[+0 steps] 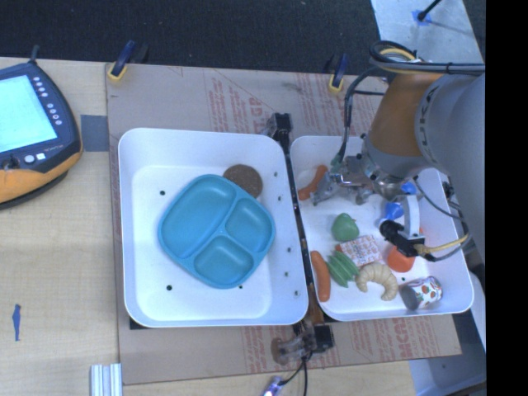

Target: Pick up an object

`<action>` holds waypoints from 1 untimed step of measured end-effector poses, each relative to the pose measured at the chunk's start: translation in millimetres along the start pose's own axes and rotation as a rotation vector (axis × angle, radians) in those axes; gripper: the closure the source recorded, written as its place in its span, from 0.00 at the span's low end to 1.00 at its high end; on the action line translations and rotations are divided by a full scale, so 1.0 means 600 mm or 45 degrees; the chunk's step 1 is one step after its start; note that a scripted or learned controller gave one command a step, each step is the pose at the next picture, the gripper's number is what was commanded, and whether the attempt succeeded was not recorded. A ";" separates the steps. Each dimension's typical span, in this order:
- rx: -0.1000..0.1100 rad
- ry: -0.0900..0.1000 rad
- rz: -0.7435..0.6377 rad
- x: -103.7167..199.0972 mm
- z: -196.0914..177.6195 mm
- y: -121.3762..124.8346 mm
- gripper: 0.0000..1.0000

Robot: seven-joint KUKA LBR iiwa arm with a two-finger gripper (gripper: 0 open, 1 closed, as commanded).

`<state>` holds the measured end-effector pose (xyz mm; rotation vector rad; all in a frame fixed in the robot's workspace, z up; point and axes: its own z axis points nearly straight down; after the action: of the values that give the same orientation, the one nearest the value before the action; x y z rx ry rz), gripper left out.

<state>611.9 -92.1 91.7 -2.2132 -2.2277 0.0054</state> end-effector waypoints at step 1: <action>0.002 0.003 0.003 -0.015 0.000 0.073 0.00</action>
<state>656.0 -100.9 91.7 -2.2135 -2.2235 0.0048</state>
